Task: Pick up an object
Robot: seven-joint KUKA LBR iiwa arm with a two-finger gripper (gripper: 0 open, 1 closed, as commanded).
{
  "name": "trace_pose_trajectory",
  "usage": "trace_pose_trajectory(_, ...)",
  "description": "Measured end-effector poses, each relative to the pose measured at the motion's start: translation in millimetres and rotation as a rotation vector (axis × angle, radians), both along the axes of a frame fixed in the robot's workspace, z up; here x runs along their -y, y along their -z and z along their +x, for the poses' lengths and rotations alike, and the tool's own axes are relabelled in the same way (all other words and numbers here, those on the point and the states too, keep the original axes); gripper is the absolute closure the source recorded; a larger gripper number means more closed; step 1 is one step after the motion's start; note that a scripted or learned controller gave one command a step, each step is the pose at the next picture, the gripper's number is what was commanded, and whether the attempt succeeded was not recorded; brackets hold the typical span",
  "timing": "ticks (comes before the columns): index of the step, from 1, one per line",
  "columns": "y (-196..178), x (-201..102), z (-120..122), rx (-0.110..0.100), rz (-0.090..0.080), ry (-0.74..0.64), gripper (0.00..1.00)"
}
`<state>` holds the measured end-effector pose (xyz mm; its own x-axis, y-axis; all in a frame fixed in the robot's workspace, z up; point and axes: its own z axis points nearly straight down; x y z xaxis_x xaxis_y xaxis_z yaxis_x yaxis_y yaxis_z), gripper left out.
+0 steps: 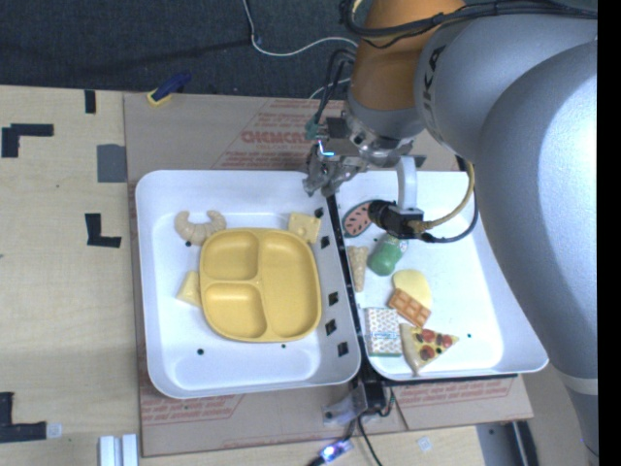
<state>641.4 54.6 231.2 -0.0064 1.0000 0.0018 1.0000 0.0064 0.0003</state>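
My gripper (325,176) hangs over the far end of the divider between the two white bins, above the far rim. Nothing shows in its grasp. Just below it in the right bin (485,289) lie a watermelon slice (357,219), a green toy (385,256) and a pale cone-shaped piece (358,266). Nearer the front lie a yellow oval piece (412,283), a waffle (408,308), a pizza slice (428,344) and a small printed box (381,330). A cheese wedge (304,225) sits in the left bin close to the gripper.
The left bin (155,260) holds a large yellow divided plate (260,284), a tan croissant (199,226) and a yellow wedge (189,287) beside the plate. The arm's grey body covers the right side. A black cable fitting (396,218) hangs over the right bin.
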Motion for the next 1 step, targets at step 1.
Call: trace_pose_trajectory(1,18.2,-10.0,4.0,-0.004,-0.003,0.004,1.00)
